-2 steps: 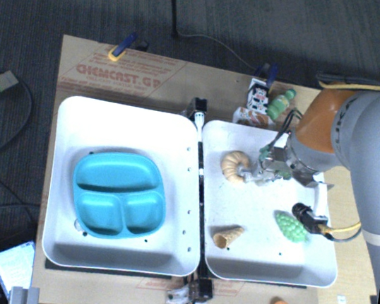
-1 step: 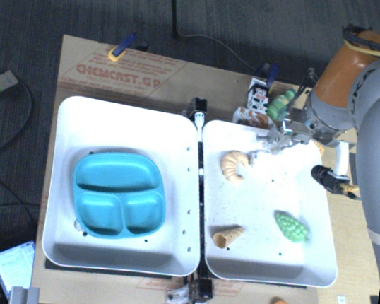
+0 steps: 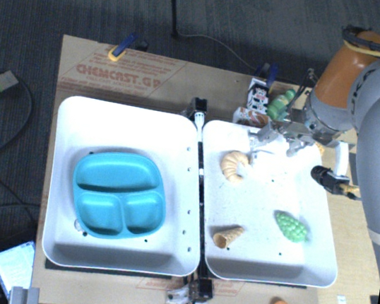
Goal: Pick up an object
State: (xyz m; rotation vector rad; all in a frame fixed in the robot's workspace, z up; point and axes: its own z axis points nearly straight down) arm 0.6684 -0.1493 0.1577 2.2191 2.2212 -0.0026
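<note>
**Mia:** If we start on the left, what do we see first?

**Ben:** The left bin (image 3: 63,185) has a blue tray (image 3: 120,195) with three parts. Then comes the right bin (image 3: 314,271). In it are a little cone (image 3: 227,236) near the front, a croissant (image 3: 234,164) near the back, and a green bumpy thing (image 3: 291,227) to the right.

**Mia:** And the gripper (image 3: 278,139)?

**Ben:** It hangs over the back edge of the right bin. Its two fingers are spread apart, and nothing is between them.

**Mia:** Which toy is closest to it?

**Ben:** The croissant, I think. It lies just to the left of the gripper and a bit toward the front. Its curved body runs back to front, with one tip bent toward the gripper.

**Mia:** So the arm should go left and down?

**Ben:** That's my guess. The other two toys are farther off.
</note>
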